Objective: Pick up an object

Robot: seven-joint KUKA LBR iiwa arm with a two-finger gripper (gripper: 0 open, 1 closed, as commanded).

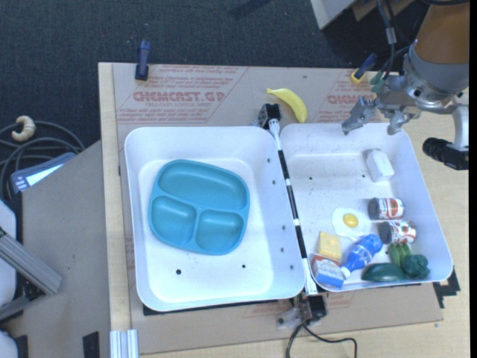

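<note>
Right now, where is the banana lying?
In the camera view, the banana lies on the brown board behind the two bins, outside both, just past the far left corner of the right bin and left of the gripper.

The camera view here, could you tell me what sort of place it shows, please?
Most likely a robotics lab bench for grasping trials: a robot gripper hovers over two white bins, one holding toy food, on a board with loose cables on the carpet.
</note>
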